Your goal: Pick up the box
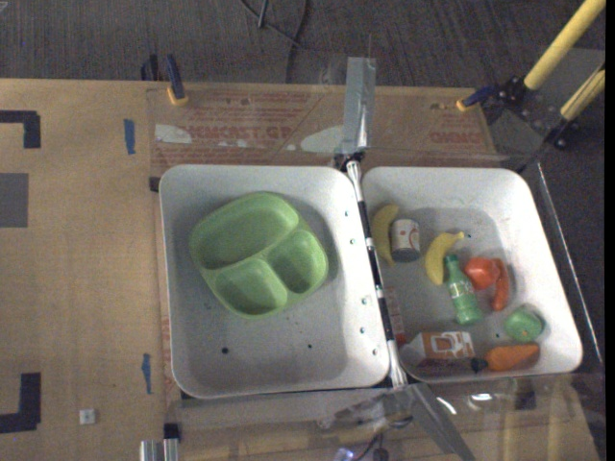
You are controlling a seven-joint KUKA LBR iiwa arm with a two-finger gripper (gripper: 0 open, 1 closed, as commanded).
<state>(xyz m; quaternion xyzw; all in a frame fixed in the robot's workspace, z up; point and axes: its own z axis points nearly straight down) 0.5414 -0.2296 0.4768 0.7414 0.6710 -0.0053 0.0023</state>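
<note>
Box (444, 345) flat at right bin (538, 209) near edge.

box (443, 345) print blurred, can (405, 239) label unreadable

Left white bin (192, 353): green three-compartment plastic plate (258, 254) sits in the upper middle, open floor below it and along the right wall. Right white bin (538, 219) crowded: orange-and-white carton box (444, 345) lies near the front wall, orange carrot (511, 356) just beside its right end, green plastic bottle (462, 293) just above (tight). Upper right corner free.
</note>
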